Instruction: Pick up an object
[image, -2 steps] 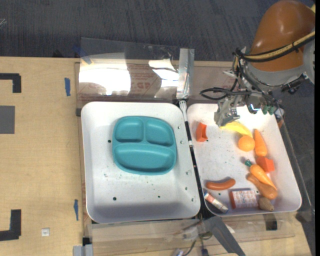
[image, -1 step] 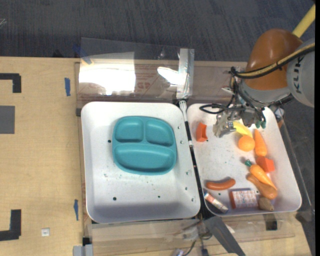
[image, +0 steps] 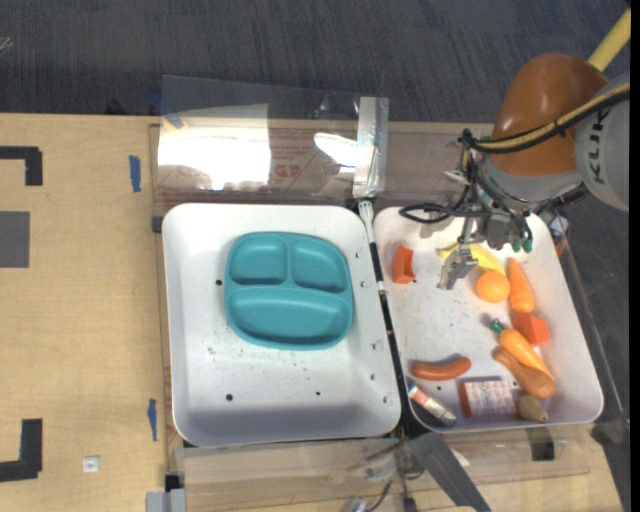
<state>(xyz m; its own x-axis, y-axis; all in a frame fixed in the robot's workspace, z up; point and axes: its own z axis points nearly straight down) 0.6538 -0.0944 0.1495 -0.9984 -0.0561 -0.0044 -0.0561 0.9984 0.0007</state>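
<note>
Camera view: the grey arm with its orange band enters from the right and hangs its two-finger gripper over the upper middle of the right shallow white bin. The metal fingers point down and appear close together with nothing seen between them; whether they are fully pressed together I cannot tell at this size. Candidate objects lie in that bin: a small orange-red block to the gripper's left near the dividing wall, a round orange ball just beside the fingers on the right with a yellow piece above it, two orange toy carrots along the right side, a red-brown sausage-shaped toy lower down, and a red-labelled can lying on its side near the front wall. The left white bin holds a teal divided plastic plate. Judgement: the step in hand is the approach to a grasp. The ball is nearest but round and likely to roll; the block stands alone and offers flat faces. A sound attempt would spread the jaws first, centre over one isolated object and descend straight, keeping clear of the bin wall and the crowded right side.
</note>
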